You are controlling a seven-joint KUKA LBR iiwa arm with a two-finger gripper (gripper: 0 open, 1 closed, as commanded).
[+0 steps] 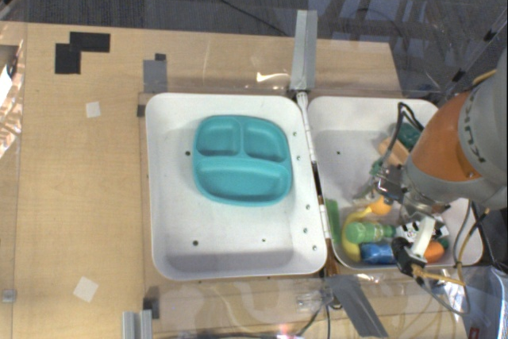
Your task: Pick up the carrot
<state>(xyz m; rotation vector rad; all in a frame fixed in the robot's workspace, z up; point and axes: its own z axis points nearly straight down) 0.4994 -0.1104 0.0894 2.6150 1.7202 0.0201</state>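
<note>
Now, the reach: gripper low in the right bin, claw width impossible to tell. Next, centre over the carrot, probably that orange bit.

The teal plate is looking like smooth, glossy plastic; the left bin is showing matt white plastic, the surface pale wood.

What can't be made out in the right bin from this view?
- Orange piece, maybe the carrot: mostly under the arm, camera view.
- Teal item at the bin's back: half covered by the arm, unidentifiable.
- Right bin, right edge: hidden by the arm.
</note>
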